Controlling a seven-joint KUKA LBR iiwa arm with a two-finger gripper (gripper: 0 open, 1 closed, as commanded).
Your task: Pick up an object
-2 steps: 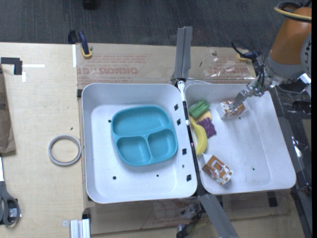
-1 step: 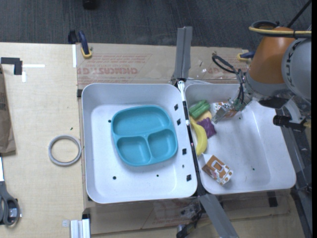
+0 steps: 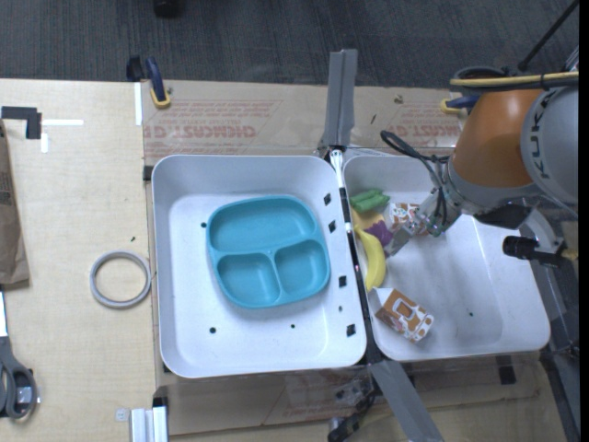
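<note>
- Nearest the camera, at the lower left edge, lies a pair of scissors (image 3: 17, 387) on the bench, with a roll of tape (image 3: 121, 279) a little above it, both well apart from the bins
- The left bin (image 3: 175, 247) holds a blue divided tray (image 3: 268, 251), lying flat and filling much of the floor
- The right bin (image 3: 515, 325) holds the likely candidates: a small orange-and-white patterned packet (image 3: 404, 314) near the front left, a yellow banana (image 3: 374, 257) along the left wall, a green block (image 3: 369, 199) at the back left corner, a purple piece (image 3: 382, 238) just beside the banana, and a small printed wrapper (image 3: 404, 217) next to that
- The gripper (image 3: 434, 221) sits low in the right bin, just beside the printed wrapper; whether its fingers are spread or pressed together I cannot tell, and nothing can be seen between them
- The wrapper looks light, thin and crinkly, so I judge it will deform and may slide out of a pinch; gripping across its bunched middle seems safer than an edge
- The banana looks like a toy, firm and smooth; its curved skin could slip, so a hold across the thick middle would suit
- The patterned packet looks light and slightly soft; it lies apart from the rest, which makes it the clearest target, taken across its short side
- The cluster at the back left is crowded, so a closing grip there risks nudging neighbours
</note>
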